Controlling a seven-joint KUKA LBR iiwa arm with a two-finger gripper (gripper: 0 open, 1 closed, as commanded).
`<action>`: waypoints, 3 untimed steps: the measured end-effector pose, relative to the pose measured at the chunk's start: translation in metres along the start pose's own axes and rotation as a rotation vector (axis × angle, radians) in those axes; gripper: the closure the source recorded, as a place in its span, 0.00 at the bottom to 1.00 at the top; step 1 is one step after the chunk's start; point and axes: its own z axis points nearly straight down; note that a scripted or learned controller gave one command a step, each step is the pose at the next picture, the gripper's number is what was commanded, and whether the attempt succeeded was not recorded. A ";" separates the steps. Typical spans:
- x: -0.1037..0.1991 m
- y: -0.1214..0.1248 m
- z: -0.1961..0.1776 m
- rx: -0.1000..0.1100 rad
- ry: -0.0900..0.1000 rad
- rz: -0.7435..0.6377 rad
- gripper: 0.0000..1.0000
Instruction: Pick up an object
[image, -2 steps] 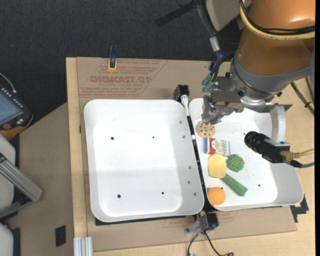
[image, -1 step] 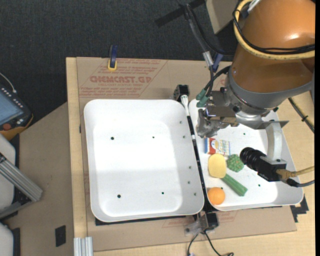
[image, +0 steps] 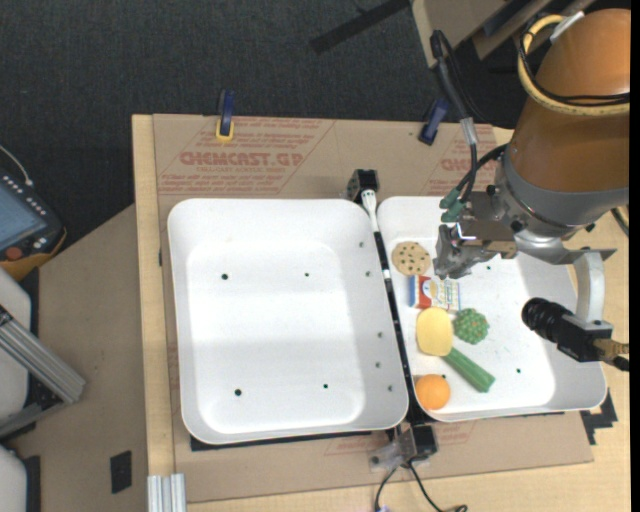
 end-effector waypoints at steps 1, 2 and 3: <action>0.039 0.013 -0.033 -0.011 0.002 -0.011 1.00; 0.054 -0.011 -0.038 -0.003 0.003 -0.010 1.00; 0.116 -0.011 -0.025 0.000 0.002 -0.014 1.00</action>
